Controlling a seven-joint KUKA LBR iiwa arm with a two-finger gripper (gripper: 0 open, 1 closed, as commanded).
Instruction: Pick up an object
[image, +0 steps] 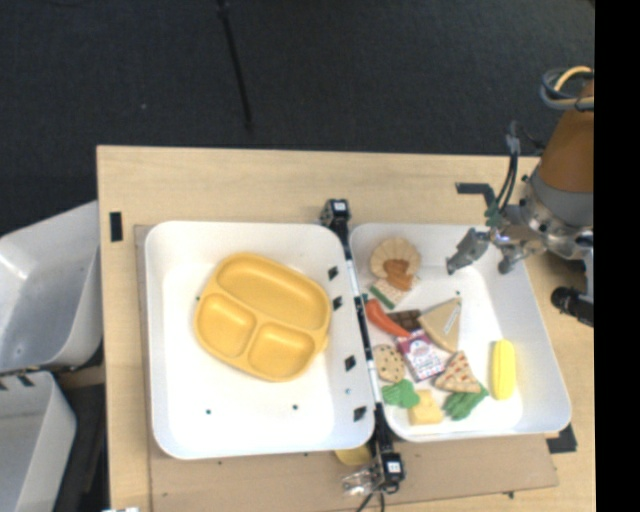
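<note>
Camera view looks down on a wooden worktop (220, 180) carrying two shallow white bins side by side. Taking the yellow divided plate (263, 316) as the landmark: the left bin (180, 400) surrounds it, and the right bin (535, 360) lies just to its right, across the black-clipped seam where the bins meet.

The grey arm (565, 170) reaches in well to the upper right of the plate, its orange band above the wrist. Its gripper (486, 252) hangs over the far rim of the right bin, the two fingers (461, 255) spread apart with nothing between them.

All the small play-food pieces lie to the right of the plate in the right bin. Nearest its upper right is a round tan pastry (394, 260); then a tan wedge (441, 320), a yellow corn cob (503, 368) farthest right, an orange carrot (382, 316), a pizza slice (460, 374), a pink packet (423, 357), a speckled cookie (388, 362), a green leafy piece (401, 394), and a yellow cheese block (427, 408).
</note>
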